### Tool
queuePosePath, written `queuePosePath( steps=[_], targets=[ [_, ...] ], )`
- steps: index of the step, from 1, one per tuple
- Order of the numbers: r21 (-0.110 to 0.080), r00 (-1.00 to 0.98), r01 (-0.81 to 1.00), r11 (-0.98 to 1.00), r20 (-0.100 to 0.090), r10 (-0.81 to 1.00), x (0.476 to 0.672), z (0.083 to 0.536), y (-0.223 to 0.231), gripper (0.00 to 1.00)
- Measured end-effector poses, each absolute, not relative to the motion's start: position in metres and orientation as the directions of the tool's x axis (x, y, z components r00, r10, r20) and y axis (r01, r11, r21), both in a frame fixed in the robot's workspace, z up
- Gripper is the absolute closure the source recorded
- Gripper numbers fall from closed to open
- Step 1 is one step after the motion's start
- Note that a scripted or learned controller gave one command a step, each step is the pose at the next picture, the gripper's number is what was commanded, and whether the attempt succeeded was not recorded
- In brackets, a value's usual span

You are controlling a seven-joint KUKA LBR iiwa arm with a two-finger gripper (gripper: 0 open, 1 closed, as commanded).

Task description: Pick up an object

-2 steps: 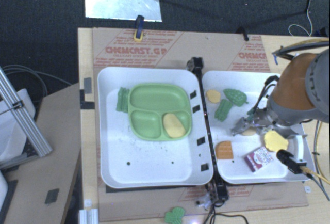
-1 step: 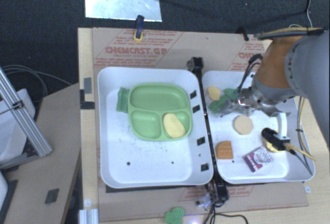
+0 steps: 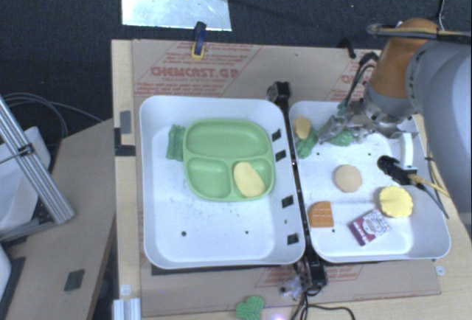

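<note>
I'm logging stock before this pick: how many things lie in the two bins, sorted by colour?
Green: 4 (divided plate, leafy piece, chunky piece, small scrap)
Yellow: 3 (oval on the plate, lump, scalloped disc)
Tan: 1 (round bun)
Orange: 1 (square cracker)
Red and white: 1 (packet)
Total: 10
</note>
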State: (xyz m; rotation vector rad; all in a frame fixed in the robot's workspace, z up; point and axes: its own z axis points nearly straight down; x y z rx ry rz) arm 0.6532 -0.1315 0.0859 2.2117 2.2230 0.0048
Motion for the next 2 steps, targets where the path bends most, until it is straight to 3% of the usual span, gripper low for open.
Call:
queuePosePath(
  steps=[1,2],
  targets=[
    [0.007,-0.009,1.0,0.009,-0.003,1.0,0.653,0.097,-0.131,1.0],
    [0.011,-0.009,1.0,0.009,0.001,1.0,0.629,0.19,-0.071,1.0]
  ],
)
